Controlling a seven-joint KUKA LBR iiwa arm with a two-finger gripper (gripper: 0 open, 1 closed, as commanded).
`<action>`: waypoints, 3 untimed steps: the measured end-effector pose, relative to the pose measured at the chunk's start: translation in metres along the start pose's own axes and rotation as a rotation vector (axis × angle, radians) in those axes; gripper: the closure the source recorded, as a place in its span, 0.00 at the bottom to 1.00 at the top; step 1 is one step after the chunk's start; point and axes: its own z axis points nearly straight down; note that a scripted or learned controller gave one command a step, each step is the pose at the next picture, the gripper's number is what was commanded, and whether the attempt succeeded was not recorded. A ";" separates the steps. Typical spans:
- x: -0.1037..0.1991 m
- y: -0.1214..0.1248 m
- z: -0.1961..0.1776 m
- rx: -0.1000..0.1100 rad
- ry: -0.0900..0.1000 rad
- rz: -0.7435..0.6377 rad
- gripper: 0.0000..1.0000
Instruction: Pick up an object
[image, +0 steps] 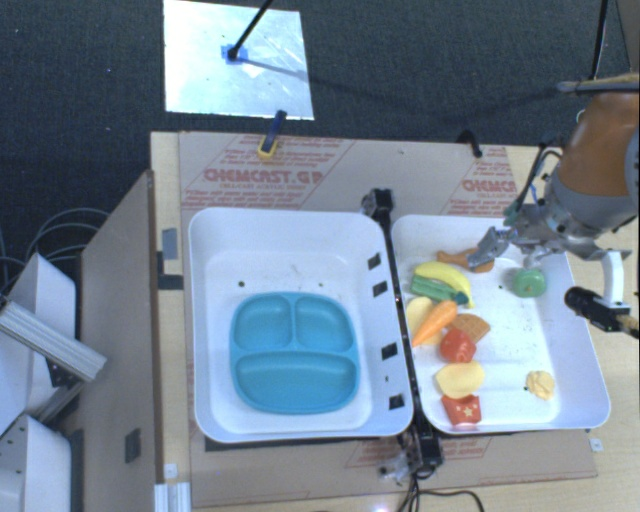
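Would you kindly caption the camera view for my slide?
End effector hovers over right bin of toy food; blue tray in left bin.

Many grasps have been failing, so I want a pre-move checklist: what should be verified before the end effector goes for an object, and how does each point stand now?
1. End effector over the right bin: ok.
2. Object held between fingers: cannot tell.
3. Green ball free of neighbours: ok.
4. Banana, carrot and tomato separated: not ok, clustered.
5. Blue tray lies apart in the left bin: ok.
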 end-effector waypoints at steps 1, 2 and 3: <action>0.005 -0.033 0.112 0.001 0.002 0.004 0.00; 0.015 -0.093 0.114 -0.024 -0.019 0.014 0.00; 0.019 -0.093 0.108 -0.012 -0.008 0.008 1.00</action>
